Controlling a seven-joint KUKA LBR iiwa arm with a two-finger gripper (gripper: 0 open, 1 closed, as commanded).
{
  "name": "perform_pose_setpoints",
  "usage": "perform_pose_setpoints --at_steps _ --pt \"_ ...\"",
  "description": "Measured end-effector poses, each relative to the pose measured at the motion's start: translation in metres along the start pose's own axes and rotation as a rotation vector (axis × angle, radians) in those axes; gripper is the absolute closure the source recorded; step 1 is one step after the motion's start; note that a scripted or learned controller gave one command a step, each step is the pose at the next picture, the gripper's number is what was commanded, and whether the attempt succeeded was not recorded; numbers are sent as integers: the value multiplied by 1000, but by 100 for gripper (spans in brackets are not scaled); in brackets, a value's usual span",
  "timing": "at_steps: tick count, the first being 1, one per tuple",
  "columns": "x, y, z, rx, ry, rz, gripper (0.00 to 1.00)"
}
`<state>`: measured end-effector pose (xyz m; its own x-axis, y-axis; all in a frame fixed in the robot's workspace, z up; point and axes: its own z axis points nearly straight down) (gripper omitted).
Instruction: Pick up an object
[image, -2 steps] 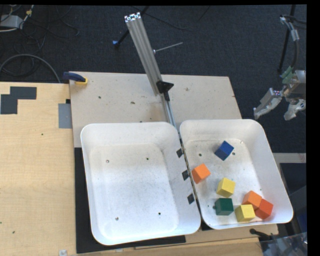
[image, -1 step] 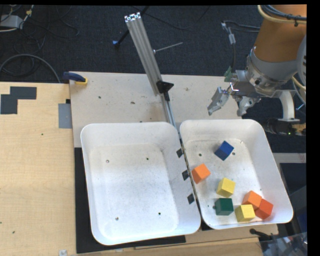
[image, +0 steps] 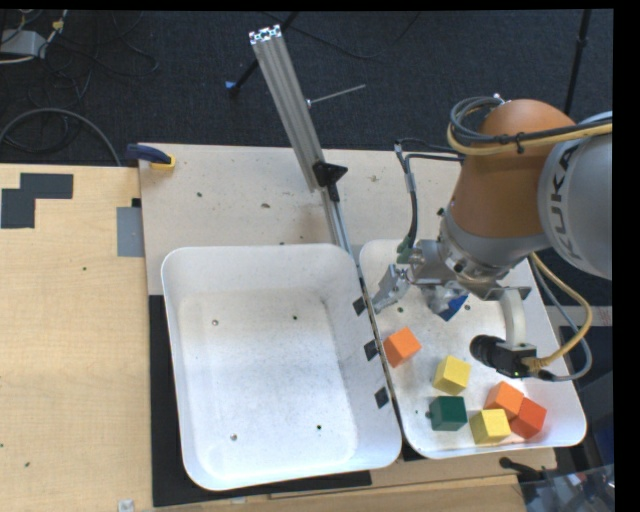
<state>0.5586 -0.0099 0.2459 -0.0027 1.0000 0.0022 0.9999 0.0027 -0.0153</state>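
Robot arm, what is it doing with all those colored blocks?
The robot arm is reaching in over the right bin, trying to pick up a block. Its gripper hangs above the orange block near the bin's left wall, with nothing seen between its fingers. More blocks sit lower in that bin: two yellow ones, a green one and two more orange ones. The left bin is beside it.

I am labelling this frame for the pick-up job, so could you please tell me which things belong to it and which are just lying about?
Belongs to the job:
gripper
orange block
yellow block
green block
second yellow block
red block
right bin

Just lying about:
left bin
slanted metal bar
blue-handled clamp
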Motion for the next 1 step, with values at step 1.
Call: perform_pose_setpoints --at_steps 1 --pt "-53 -51 -151 -22 -4 5 0"
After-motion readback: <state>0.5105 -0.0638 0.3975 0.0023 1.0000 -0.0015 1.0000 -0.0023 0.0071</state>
